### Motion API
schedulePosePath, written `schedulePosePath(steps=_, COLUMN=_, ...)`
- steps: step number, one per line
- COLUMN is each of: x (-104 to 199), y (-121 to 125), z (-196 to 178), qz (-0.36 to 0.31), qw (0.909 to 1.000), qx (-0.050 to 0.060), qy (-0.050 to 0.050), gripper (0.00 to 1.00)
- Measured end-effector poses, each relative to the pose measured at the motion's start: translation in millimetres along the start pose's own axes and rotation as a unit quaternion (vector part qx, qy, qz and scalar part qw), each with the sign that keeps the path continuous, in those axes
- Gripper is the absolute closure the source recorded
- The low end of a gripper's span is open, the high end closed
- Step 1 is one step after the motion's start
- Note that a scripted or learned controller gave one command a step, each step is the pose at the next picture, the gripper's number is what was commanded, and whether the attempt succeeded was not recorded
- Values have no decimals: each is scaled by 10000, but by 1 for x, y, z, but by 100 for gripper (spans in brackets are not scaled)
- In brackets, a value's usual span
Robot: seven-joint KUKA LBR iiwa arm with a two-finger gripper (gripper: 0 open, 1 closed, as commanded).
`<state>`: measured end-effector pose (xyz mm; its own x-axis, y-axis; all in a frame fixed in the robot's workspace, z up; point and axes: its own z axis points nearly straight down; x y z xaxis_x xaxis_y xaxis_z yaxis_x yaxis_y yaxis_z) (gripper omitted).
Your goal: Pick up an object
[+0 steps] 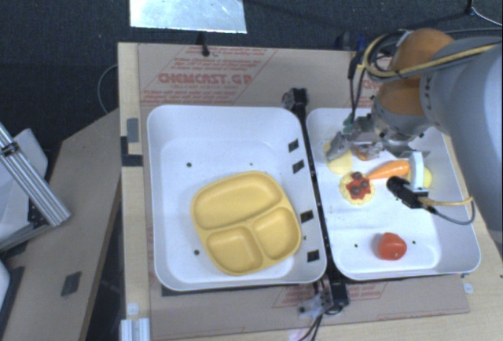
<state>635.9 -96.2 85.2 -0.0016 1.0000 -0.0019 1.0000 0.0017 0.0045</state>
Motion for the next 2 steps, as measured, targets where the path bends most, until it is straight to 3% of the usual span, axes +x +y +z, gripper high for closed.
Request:
schedulePosePath(steps=1, x=-1, y=5, z=-19, qz=-1, qw=10000, qx=-85, qy=-15, gripper=100)
schedulePosePath(steps=2, x=2, y=3, z=-83, qz=-15, qw=10000, qx=-16, qy=6, gripper=100)
